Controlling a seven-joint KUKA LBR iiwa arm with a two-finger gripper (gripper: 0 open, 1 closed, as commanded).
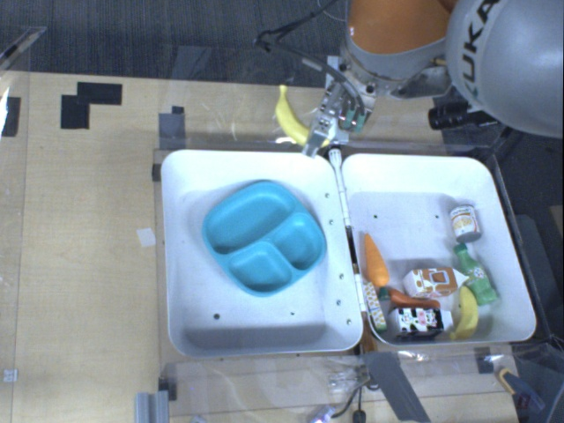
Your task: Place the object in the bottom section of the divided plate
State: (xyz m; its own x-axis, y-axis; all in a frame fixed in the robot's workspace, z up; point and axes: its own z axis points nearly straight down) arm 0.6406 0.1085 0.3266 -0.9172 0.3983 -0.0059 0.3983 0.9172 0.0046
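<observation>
One yellow banana [289,117] sits pinched at its lower end by the pincer [319,134], raised over the far rim of the left bin [176,263]. Carrying is the step in hand, I judge; next calls for travel toward the near side, to the blue divided plate [263,236] below-left of the pincer, over its bottom section. The arm [397,7] leans in from the upper right, wrist tilted down-left.
</observation>
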